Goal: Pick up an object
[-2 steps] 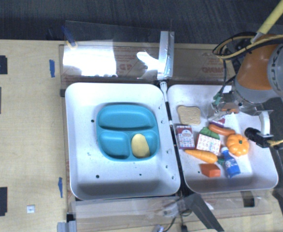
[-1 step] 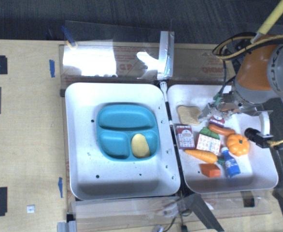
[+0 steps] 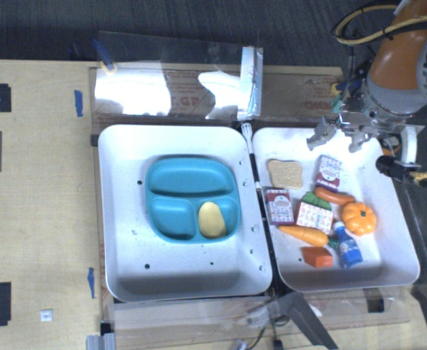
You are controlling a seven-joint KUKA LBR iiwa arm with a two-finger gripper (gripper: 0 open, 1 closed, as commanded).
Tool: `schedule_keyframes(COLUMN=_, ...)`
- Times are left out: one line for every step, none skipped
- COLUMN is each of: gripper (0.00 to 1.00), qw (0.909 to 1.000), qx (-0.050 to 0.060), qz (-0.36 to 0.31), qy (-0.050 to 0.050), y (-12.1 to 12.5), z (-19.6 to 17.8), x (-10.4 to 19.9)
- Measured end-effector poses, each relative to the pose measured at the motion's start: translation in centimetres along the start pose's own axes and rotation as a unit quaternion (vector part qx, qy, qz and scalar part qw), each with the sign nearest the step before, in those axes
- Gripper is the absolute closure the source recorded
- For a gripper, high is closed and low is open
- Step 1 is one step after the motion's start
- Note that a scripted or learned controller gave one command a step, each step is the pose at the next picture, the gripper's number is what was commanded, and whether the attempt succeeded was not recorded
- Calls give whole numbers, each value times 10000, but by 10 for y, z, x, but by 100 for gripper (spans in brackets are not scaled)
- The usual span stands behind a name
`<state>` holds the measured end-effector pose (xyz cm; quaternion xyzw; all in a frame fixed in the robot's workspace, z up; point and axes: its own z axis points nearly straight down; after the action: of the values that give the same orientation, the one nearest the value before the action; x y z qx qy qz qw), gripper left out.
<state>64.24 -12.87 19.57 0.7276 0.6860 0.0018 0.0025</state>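
1. We see the gripper (image 3: 339, 136) above the right bin's (image 3: 403, 232) far edge, jaws spread, pinching nothing.
2. Toys lie below it: bread slice (image 3: 285, 173), pumpkin (image 3: 359, 218), carrot (image 3: 304, 234).
3. The left bin (image 3: 119, 195) holds a blue tray (image 3: 177, 184) with a yellow lemon (image 3: 212, 219).

Lemon (image 3: 212, 219) in tray (image 3: 171, 179)
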Motion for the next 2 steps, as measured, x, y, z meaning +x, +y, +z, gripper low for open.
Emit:
schedule_keyframes(gripper=0, qw=9994, qx=25, qz=-337, qy=-2, y=14, z=12, x=8)
schedule_keyframes(gripper=0, qw=9998, qx=-9, qz=216, qy=-7, y=-20, z=-100, x=-15)
